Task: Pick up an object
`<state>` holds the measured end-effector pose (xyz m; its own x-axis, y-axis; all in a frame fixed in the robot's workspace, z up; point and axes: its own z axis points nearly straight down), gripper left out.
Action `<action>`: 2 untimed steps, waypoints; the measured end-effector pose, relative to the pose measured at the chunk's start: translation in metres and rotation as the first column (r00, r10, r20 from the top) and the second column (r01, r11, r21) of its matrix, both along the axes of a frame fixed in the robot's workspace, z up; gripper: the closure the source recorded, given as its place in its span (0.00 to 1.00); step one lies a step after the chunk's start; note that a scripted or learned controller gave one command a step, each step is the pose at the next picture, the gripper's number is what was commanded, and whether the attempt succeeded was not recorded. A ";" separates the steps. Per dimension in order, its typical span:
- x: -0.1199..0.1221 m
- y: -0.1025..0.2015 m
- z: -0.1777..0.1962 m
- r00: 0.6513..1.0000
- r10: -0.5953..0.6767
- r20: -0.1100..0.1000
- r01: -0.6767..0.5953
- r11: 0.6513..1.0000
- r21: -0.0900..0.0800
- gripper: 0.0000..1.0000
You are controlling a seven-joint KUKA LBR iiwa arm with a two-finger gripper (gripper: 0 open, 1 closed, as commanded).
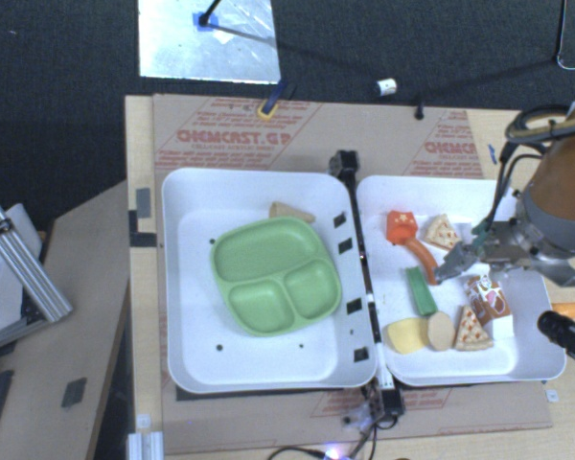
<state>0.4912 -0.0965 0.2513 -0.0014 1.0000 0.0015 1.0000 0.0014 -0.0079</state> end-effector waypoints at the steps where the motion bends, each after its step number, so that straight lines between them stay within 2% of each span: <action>1: 0.001 0.000 0.004 1.000 0.002 0.008 -0.002 1.000 -0.001 0.00; 2: -0.004 0.003 -0.057 1.000 0.000 0.004 0.000 1.000 0.000 0.00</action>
<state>0.4873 -0.0931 0.1940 -0.0017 1.0000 0.0011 1.0000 0.0017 -0.0042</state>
